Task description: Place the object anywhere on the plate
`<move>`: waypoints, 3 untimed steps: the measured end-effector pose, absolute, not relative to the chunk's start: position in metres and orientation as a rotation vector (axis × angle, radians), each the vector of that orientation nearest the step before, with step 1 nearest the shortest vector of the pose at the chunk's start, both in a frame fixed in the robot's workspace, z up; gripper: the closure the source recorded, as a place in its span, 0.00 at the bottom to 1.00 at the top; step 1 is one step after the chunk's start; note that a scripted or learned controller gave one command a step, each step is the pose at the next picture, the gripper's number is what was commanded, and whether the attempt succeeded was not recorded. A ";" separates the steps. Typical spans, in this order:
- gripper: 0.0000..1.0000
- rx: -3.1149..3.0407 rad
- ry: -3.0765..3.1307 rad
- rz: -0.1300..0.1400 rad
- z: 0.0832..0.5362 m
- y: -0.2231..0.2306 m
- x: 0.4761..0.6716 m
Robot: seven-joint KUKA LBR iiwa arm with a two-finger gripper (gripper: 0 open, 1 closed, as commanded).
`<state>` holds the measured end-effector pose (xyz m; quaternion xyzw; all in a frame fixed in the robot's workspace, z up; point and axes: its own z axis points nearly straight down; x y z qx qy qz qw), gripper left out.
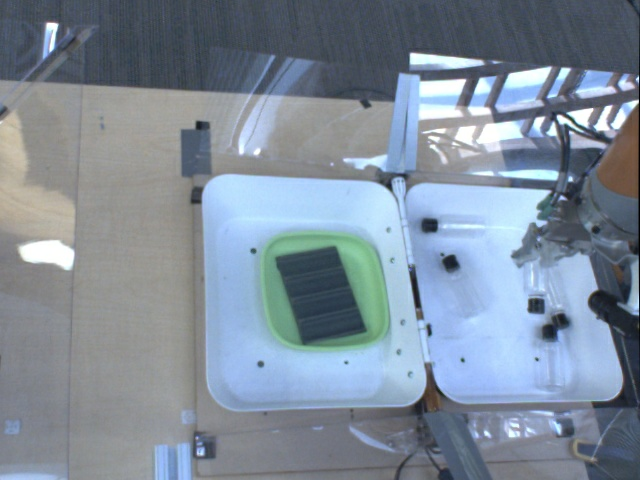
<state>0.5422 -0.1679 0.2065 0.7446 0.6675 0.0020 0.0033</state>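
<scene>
Two bins: in the left one, a green plate [372, 290] already carries a dark slab [320, 295], its long axis running up-down. To the right, the gripper [545, 250] hovers over clear vials [549, 346]; I cannot tell its grip.

no readable text, labels, brands or numbers, on anything here

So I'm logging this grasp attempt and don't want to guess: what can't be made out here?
- Gripper: fingers too small and glary against the right bin to tell open from shut, or whether anything is held.
- Clear vials: bodies nearly vanish against white; their count is uncertain.
- Arm: cut off by the right edge.
- Dark ribbed object on the green plate: identity unclear.
</scene>
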 end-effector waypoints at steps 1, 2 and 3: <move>0.00 2.334 2.092 0.006 0.207 -0.168 0.542; 0.00 2.456 1.946 0.007 0.260 -0.202 0.525; 0.00 2.441 1.963 0.008 0.310 -0.200 0.489</move>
